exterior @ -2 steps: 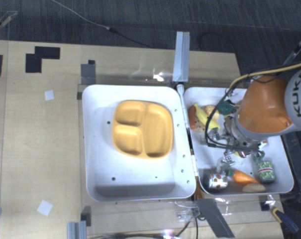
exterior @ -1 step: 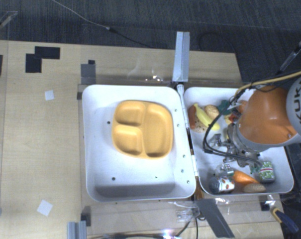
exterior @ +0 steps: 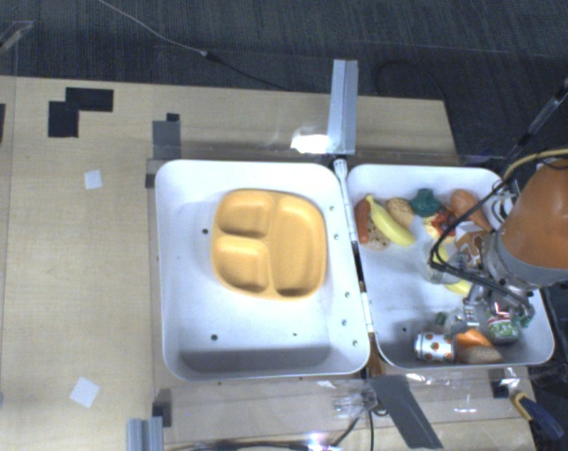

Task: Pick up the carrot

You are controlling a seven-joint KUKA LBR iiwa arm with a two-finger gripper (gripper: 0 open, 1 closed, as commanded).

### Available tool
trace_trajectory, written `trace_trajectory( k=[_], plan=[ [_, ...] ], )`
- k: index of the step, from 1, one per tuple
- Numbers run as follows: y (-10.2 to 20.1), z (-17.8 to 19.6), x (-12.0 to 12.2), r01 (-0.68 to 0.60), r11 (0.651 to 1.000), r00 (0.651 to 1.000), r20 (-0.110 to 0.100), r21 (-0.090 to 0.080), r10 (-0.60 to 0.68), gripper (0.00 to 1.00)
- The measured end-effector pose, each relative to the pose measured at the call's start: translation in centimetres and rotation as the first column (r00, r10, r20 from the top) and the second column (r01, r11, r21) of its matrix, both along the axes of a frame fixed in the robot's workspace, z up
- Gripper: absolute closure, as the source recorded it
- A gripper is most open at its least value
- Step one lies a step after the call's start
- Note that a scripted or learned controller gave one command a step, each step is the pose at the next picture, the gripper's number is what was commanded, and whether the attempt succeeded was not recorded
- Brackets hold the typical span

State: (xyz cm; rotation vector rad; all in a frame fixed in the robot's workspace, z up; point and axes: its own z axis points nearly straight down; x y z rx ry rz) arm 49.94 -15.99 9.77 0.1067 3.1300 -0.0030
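Carrot [exterior: 473, 343] lies just right of the can [exterior: 434, 347]; judged light, stiff, smooth — grip mid-body. Tool [exterior: 481, 313] above it; finger state cannot be told.

1. My claw [exterior: 485, 310] hung low over the right bin [exterior: 396, 294], near its front right corner.
2. The carrot [exterior: 473, 345] lay just below it, beside a small can [exterior: 434, 347].
3. A banana [exterior: 391, 222] and other toy food lay along the bin's far side.
4. The left bin [exterior: 185, 280] held a yellow divided tray [exterior: 268, 242].
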Motion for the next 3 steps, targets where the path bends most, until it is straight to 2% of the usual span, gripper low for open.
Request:
trace_trajectory(
  k=[1,2,3],
  plan=[
    [3.2,0.2,-1.0,0.250,0.968,0.968,-0.003,0.004,-0.250,0.00],
    [3.2,1.4,-0.7,0.245,0.970,0.970,0.007,0.004,-0.245,1.00],
    [2.4,5.0,0.2,0.266,0.964,0.964,0.001,0.003,-0.266,1.00]
  ],
)
